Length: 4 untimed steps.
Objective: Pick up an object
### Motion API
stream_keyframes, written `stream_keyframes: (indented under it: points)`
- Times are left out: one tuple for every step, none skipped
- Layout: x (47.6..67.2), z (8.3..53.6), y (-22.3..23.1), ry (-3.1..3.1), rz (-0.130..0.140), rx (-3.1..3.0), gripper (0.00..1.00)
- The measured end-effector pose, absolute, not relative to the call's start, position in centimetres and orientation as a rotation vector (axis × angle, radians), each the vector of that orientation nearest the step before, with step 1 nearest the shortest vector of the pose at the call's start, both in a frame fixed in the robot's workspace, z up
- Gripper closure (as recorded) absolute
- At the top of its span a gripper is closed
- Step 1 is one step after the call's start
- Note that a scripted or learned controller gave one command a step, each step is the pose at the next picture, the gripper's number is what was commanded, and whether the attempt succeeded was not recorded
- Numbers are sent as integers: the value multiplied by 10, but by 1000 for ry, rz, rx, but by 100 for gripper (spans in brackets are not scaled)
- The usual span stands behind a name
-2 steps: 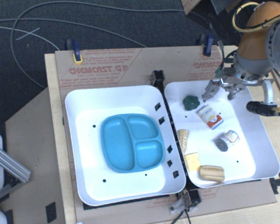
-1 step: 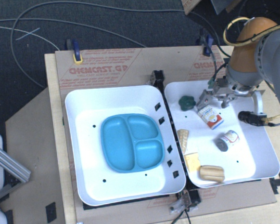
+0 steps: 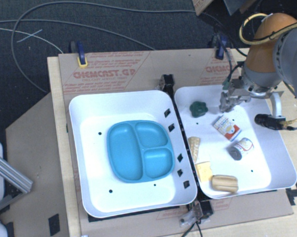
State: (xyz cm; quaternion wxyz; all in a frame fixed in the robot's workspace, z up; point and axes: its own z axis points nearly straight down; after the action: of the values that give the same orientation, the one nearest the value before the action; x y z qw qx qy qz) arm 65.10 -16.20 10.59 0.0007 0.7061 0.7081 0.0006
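Note:
The right bin (image 3: 266, 154) holds several small things. A dark green lump (image 3: 198, 108) lies at its far left. Near the middle is a red and white carton (image 3: 226, 126), and a grey can (image 3: 240, 148) lies on its side just in front of it. A tan wafer (image 3: 195, 146), a yellow block (image 3: 203, 170) and a bread roll (image 3: 224, 183) lie along the near left. My gripper (image 3: 230, 102) hangs over the bin's far part, right of the green lump and just beyond the carton. Nothing shows in its grasp.
A blue divided plate (image 3: 141, 150) lies in the middle of the left bin (image 3: 89, 145). A divider with black clips (image 3: 176, 133) separates the two bins. Blue clamps (image 3: 81, 53) hold the board at the back edge.

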Motion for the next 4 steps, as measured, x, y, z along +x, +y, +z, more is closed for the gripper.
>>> stream_keyframes:
  points:
    - [651, 172, -164, 2218, 7, 2215, 100]
    - [653, 227, -164, 2218, 7, 2214, 100]
    - [654, 247, -164, 2220, 5, 2217, 100]
    - [638, 255, -113, 2230, 2, 2218, 100]
